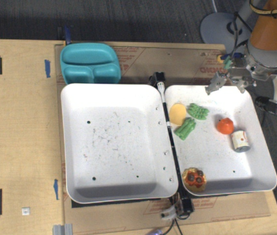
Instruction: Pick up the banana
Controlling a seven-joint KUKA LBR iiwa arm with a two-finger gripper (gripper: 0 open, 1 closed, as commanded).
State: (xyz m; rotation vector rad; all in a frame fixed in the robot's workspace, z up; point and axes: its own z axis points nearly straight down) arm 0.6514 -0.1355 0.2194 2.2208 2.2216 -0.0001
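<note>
The only yellow item is a rounded yellow fruit [177, 114] lying at the left side of the right bin [256, 170], close to the divider. From its shape I cannot tell whether it is the banana. My gripper [226, 85] hangs over the bin's far edge, up and to the right of that fruit and well apart from it. Its two fingers are spread open, and nothing sits between them.
Beside the yellow fruit lie two green vegetables [197, 111] [186, 129]. A red tomato [225, 126] and a small white can [240, 141] sit further right, and a round speckled item [193, 178] lies near the front. The left bin [79, 180] adjoins; a teal tray [90, 62] stands behind it.
</note>
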